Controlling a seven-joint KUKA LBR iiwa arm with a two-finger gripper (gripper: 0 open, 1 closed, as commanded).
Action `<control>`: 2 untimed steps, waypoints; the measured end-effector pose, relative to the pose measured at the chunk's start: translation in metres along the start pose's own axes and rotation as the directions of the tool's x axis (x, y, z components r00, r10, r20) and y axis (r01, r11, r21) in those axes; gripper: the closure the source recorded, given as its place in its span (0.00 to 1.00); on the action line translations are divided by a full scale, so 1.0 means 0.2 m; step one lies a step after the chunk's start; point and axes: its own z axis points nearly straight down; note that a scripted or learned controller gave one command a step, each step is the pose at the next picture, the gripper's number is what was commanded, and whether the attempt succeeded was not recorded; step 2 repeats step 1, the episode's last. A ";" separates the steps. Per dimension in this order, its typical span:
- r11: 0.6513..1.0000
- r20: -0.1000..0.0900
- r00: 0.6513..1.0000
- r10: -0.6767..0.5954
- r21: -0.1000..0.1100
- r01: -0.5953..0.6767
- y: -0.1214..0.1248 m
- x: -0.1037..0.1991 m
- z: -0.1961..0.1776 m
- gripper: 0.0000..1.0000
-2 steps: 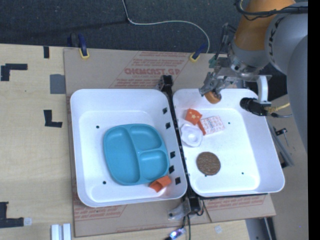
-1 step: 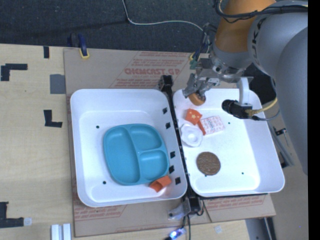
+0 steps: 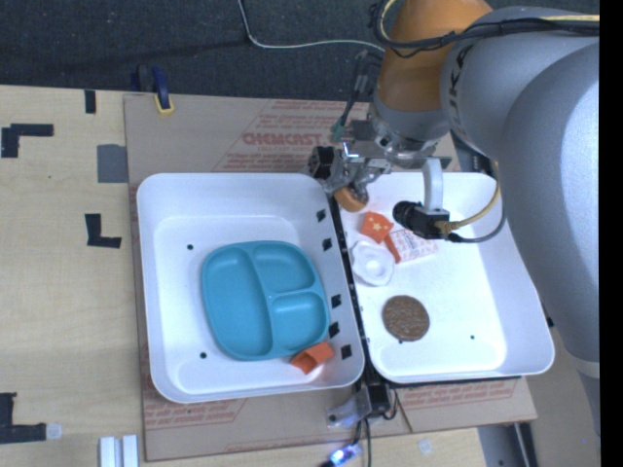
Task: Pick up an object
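Observation:
My gripper [image 3: 347, 175] hangs over the far left corner of the right bin [image 3: 506, 290], close to the divider between the bins. Directly under its tip lies a small brown-orange object [image 3: 351, 200]; whether it is touched or gripped I cannot tell. Just beside it in the right bin are an orange and white packet [image 3: 391, 237], a white round lid-like piece [image 3: 372, 265] and a brown round cookie [image 3: 405, 317]. In the left bin [image 3: 165, 261] a blue divided plate [image 3: 265, 298] lies flat, with a small orange piece [image 3: 311, 359] at its near right edge.
The grey arm with its orange band [image 3: 428, 37] covers the far right side of the right bin. A black cable [image 3: 428, 222] loops from the wrist over the bin. Both bins rest on a cardboard sheet [image 3: 253, 139] on the wooden bench.

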 end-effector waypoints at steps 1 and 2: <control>1.000 0.001 1.000 0.003 0.000 -0.003 -0.05 0.24 0.05 1.00; 1.000 0.001 1.000 0.003 0.000 -0.003 -0.05 0.24 0.05 1.00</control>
